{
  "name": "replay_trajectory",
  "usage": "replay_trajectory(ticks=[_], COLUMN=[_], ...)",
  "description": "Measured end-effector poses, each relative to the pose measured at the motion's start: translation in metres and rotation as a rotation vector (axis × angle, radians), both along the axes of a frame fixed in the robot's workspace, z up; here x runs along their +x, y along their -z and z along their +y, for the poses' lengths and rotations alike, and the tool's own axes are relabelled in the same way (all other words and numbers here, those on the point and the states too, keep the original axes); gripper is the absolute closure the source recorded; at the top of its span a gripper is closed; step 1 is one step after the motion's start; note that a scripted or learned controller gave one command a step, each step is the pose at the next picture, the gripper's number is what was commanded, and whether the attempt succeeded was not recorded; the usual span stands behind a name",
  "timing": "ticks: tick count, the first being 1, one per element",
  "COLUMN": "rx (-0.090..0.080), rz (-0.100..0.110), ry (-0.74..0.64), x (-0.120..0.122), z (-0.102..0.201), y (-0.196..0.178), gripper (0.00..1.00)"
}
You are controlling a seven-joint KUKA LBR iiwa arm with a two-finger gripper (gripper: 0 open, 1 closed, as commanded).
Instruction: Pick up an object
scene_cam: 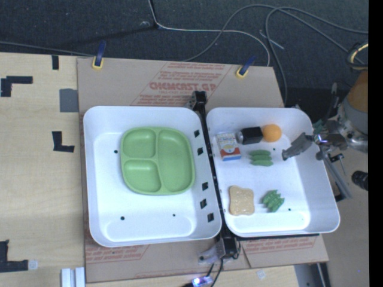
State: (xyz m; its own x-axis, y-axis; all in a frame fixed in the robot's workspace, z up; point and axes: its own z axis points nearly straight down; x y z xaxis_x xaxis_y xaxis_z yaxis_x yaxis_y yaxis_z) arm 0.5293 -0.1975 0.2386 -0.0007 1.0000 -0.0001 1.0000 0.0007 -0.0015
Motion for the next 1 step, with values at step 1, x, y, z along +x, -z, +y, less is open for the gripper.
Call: replay_trajectory(ticks=[1], rx=[0.0], rz=[0.004], ry=[0.0], x=[0.0017], z=[-0.0013], y=[0.0438], gripper=[0.0])
